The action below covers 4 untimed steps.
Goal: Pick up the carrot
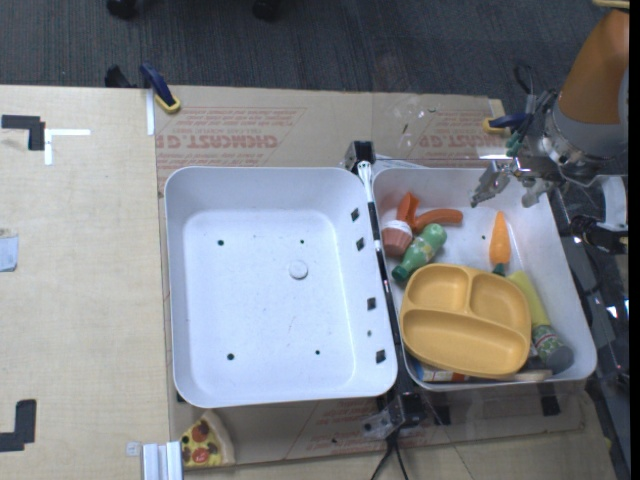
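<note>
The carrot [499, 238] is orange with a small green tip at its near end. It lies lengthwise in the right bin [575, 298], close to the right wall and just beyond the yellow plate [466, 320]. My gripper [509, 187] hangs over the far end of that bin, a little beyond and above the carrot. It is open, its two fingers spread apart with nothing between them.
Left of the carrot lie a green bottle [420, 250], a sausage [438, 218], a reddish piece [405, 207] and a small cup-like toy [396, 237]. A yellow corn-like item [534, 308] rests along the right wall. The left bin [265, 278] holds nothing. A pizza-slice toy [203, 442] lies outside, near front.
</note>
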Each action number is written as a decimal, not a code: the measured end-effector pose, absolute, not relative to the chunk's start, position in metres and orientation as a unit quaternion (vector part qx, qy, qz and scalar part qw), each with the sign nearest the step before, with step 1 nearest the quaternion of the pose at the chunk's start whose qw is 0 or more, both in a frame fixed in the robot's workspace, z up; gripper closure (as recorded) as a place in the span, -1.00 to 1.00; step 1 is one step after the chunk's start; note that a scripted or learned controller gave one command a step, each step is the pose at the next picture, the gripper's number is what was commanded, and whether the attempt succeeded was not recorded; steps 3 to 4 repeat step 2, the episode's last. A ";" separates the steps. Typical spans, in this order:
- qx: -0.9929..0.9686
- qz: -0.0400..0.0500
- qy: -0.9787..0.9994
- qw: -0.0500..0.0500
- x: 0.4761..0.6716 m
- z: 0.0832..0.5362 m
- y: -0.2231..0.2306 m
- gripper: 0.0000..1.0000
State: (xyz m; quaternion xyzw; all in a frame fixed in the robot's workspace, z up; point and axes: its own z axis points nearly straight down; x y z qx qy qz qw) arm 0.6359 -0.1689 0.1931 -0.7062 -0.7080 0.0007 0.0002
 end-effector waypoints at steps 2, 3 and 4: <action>-0.793 0.001 -0.609 0.001 0.631 0.101 -0.202 1.00; -0.793 0.001 -0.609 0.001 0.631 0.101 -0.202 1.00; -0.793 0.001 -0.609 0.001 0.631 0.101 -0.202 1.00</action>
